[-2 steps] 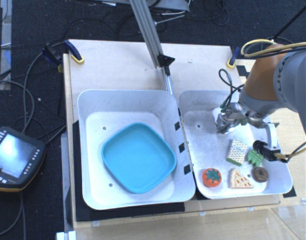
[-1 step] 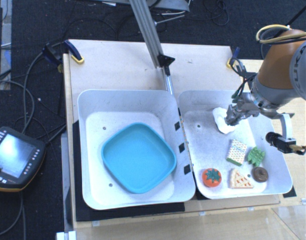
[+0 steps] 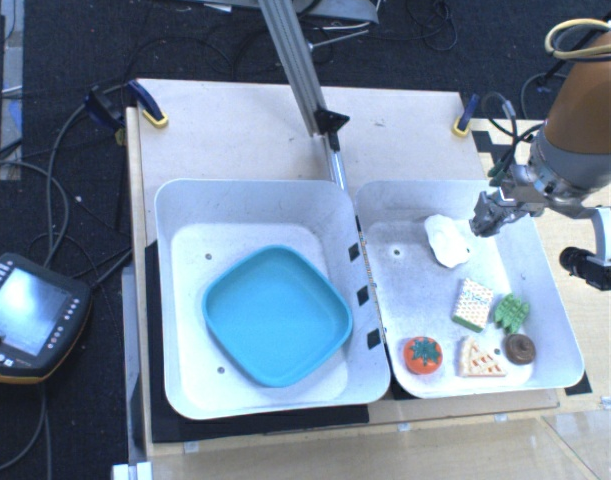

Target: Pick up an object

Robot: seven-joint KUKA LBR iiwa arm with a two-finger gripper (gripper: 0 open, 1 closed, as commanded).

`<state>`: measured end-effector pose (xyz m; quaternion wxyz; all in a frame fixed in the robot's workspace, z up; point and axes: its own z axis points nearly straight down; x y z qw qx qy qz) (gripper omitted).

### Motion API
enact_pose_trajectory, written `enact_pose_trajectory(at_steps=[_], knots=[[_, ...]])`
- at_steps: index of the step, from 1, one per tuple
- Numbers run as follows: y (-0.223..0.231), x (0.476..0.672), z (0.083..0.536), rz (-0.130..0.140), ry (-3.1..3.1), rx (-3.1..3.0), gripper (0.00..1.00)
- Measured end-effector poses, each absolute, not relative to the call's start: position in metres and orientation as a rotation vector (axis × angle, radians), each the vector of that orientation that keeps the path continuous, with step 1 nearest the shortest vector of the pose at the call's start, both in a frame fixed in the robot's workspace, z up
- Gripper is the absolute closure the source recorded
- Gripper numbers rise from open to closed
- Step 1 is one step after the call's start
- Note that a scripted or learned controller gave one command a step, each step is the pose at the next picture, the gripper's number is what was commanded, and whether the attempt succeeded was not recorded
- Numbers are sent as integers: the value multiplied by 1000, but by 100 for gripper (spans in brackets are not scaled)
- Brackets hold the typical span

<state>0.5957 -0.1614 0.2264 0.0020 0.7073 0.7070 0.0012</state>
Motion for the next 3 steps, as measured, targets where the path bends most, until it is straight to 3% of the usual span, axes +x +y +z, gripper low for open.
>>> enact_pose_trajectory(at_steps=[1, 3], knots=[[-161, 596, 253, 2, 2220, 2220, 100], [-55, 611, 249, 1, 2228, 2217, 100]])
